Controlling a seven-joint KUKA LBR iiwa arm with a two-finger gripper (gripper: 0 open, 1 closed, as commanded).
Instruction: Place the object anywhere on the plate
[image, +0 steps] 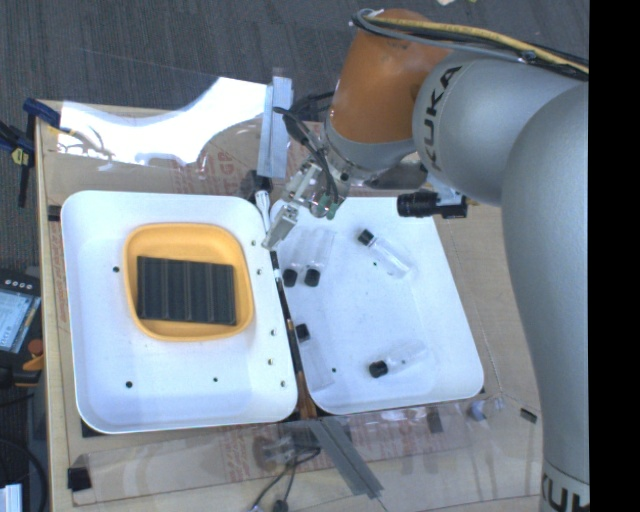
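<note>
grey arm (500, 120) reaches in from right, wrist tilted down-left.

Dark, perhaps carpeted floor (150, 40)

We can read the black letters "KUKA" on the grey metal arm (500, 130), running up its casing beside the orange band. At the bottom right edge, we make out "KU" on the same grey casing.

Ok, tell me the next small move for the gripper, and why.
Probably lower toward the small clear vials with black caps just below the gripper. It hovers at the right white bin's top-left corner with nothing visible between its fingers, and the yellow plate in the left bin bears only its dark ribbed insert.
</note>
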